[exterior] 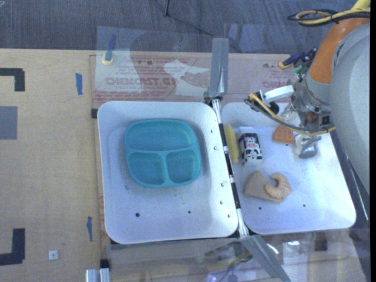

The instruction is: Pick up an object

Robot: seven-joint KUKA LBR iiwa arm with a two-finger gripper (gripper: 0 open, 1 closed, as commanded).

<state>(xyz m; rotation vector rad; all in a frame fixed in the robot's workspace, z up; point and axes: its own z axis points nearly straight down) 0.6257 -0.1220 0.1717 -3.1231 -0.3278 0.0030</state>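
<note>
The right bin holds several small objects. A yellow stick-shaped piece lies along its left wall. Beside that stands a small black and white carton. An orange-brown flat piece lies near the bin's back. Two tan bread-like pieces rest together in the middle. My gripper hangs low over the back right of this bin, just right of the orange-brown piece and apart from the carton. I see nothing held in it.
The left bin bears a teal divided plate. A metal bar stands behind the seam between the bins. Yellow and black cables hang off the wrist over the right bin's back edge.
</note>
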